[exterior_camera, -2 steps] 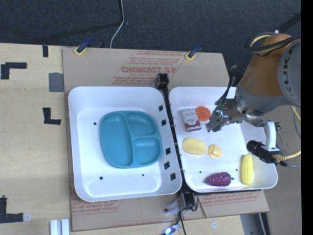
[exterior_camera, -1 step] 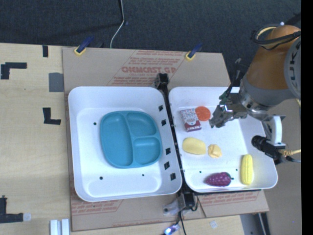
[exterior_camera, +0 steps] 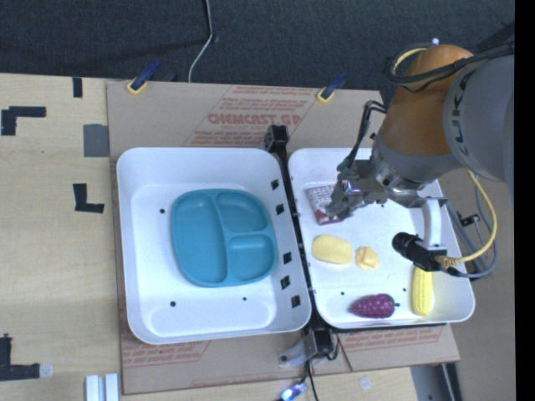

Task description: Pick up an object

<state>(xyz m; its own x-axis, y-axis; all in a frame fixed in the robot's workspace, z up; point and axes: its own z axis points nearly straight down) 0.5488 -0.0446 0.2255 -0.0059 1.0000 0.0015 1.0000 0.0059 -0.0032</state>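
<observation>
Gripper [exterior_camera: 338, 209] is hovering low over a flat printed packet [exterior_camera: 320, 200] in the right bin [exterior_camera: 380, 312]; can't tell its state. Nearby are lying a smooth yellow lemon [exterior_camera: 332, 250] & bumpy purple grapes [exterior_camera: 372, 307].

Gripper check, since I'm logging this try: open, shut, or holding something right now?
Gripper: cannot be told; it sits low over the small reddish packet in the right bin.

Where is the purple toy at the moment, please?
In the camera view, the purple toy lies at the near edge of the right bin, just left of the yellow corn and below the yellow lemon-like piece.
</observation>
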